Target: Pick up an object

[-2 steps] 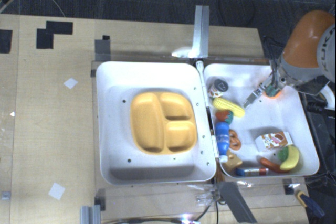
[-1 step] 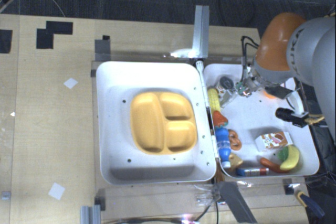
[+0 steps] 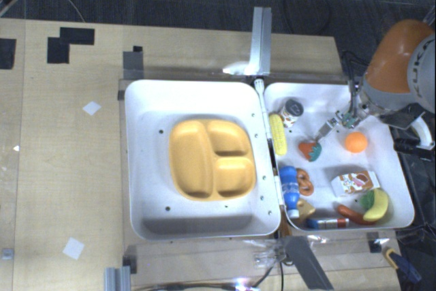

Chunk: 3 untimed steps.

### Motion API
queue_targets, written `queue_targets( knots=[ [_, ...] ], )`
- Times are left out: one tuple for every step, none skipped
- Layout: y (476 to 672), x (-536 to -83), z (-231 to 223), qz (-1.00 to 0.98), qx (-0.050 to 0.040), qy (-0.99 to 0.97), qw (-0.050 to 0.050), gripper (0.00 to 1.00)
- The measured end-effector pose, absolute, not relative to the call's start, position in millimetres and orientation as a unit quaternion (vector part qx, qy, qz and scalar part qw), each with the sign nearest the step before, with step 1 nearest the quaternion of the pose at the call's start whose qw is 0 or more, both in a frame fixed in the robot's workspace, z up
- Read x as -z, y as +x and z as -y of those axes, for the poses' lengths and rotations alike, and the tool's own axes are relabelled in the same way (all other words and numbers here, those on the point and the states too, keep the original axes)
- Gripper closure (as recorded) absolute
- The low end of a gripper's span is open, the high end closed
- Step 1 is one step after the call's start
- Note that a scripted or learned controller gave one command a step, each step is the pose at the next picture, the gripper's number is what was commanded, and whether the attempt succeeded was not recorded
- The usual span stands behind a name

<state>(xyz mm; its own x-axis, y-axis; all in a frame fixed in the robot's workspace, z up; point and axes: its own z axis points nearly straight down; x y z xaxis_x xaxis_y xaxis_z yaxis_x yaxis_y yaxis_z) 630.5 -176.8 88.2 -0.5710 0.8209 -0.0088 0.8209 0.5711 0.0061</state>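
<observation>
Grey arm with orange band [image 3: 398, 65] reaches in from right over right white bin [image 3: 402, 215]. Two-finger gripper [image 3: 349, 118] hangs above bin's upper right part; whether fingers are spread or pressed together cannot be told, nothing seen between them. Small round orange ball [image 3: 355, 142] lies just below gripper, apart from it. Metal spoon-like piece [image 3: 325, 127] to its left. Yellow corn cob [image 3: 276, 133] along bin's left wall. Yellow divided plastic tray [image 3: 211, 159] sits in left white bin [image 3: 146, 215]. Both bins rest on wooden surface [image 3: 61, 160].

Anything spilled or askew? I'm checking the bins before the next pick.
Nothing stands out. The yellow divided plate sits flat in the left bin; the toys lie loose in the right bin, none spilled.
</observation>
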Motion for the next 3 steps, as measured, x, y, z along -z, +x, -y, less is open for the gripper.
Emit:
queue_targets(
  knots=[
    [624.0, -88, 126, -0.814, -0.0030, 0.581, 0.004, 0.00],
    [628.0, -103, 125, -0.815, -0.0054, 0.579, 0.010, 1.00],
    [627.6, -102, 125, -0.815, -0.0050, 0.579, 0.010, 0.00]
  ],
)
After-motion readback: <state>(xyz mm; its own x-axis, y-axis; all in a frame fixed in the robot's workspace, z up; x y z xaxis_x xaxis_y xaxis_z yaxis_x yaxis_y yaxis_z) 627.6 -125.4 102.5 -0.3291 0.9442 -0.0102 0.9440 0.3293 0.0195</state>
